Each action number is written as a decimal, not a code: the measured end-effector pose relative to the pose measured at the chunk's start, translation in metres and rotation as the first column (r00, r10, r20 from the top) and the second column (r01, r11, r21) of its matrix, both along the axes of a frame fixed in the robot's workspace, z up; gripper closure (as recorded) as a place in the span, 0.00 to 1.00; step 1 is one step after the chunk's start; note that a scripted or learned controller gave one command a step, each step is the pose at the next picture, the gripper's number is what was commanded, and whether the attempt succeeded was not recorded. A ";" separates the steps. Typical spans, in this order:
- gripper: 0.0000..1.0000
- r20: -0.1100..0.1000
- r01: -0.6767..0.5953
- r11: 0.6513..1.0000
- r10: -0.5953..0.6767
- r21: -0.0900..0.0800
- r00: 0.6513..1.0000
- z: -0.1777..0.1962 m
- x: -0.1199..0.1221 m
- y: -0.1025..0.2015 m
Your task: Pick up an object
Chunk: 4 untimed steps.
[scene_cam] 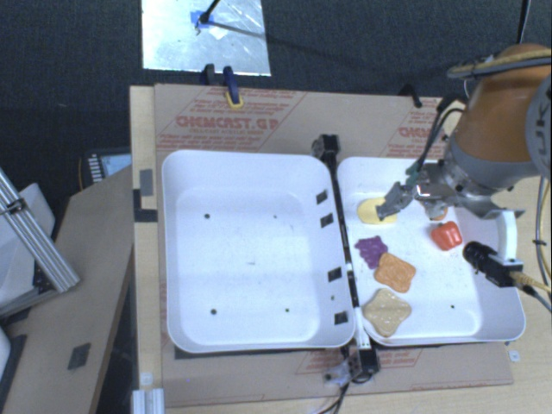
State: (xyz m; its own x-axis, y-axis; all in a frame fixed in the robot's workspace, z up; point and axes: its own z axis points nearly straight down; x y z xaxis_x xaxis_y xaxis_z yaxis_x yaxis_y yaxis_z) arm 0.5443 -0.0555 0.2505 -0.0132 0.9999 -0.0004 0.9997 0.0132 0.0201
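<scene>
Two red "CHEMCAST" prints (226,122) cross the brown board (362,115).

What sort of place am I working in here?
Likely a robotics lab test bench: two white bins sit on a cardboard sheet, toy food pieces like the orange one lie inside, and aluminium framing stands nearby.

The grey KUKA arm with its orange band (504,102) reaches in from the right, its bulky wrist tilted down and leftward over the right-hand shallow white bin (492,317). At its tip the dark two-finger gripper (395,203) points down and left, low over that bin's upper left part, near the divider side.
</scene>
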 end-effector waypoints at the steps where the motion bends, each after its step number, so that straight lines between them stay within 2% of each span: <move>1: 0.00 -0.025 0.012 1.000 -0.012 0.002 1.000 -0.067 -0.048 0.024; 2: 1.00 -0.017 0.010 1.000 -0.010 0.000 1.000 -0.054 -0.045 0.022; 3: 1.00 -0.017 0.015 1.000 -0.015 -0.001 1.000 -0.037 -0.057 -0.027; 4: 1.00 -0.001 0.000 1.000 0.000 0.003 1.000 0.111 -0.055 0.047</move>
